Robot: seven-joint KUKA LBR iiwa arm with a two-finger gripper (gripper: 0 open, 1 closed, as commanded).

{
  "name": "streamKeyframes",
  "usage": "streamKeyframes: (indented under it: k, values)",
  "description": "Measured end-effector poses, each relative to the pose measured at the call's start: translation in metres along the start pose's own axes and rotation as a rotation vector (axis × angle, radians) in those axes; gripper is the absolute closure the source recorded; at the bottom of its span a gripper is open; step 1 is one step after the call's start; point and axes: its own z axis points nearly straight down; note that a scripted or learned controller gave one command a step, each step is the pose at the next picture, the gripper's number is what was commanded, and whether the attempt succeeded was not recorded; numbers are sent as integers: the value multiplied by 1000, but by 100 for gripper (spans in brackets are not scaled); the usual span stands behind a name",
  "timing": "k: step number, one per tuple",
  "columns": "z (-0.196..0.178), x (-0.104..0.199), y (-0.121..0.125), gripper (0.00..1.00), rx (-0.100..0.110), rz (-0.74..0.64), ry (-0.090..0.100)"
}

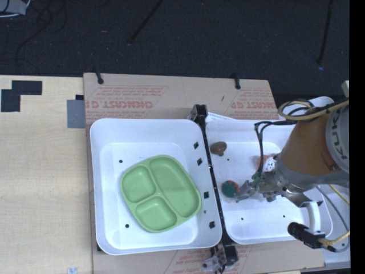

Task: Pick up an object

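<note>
The arm reaches in from the right over the right bin [251, 233]. Its gripper [246, 192] hangs low in that bin, just right of a small teal and orange object [229, 188] lying on the bin floor. The gripper's tip is close beside that object, and nothing shows between the fingers. A brown rounded object [218, 148] lies near the bin's back left corner. A small orange and white piece [268, 164] peeks out behind the wrist, partly hidden by it.
The left bin [108, 153] holds a green three-compartment plate [160, 193]. A black divider rail [209, 176] runs between the two bins. Cables loop over the right bin's back right corner [296, 108]. Cardboard lies under both bins.
</note>
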Motion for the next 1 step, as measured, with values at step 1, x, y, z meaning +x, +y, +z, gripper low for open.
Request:
streamKeyframes:
  k: [1]
  values:
    - [-12,-1,0,100,-1,7,0]
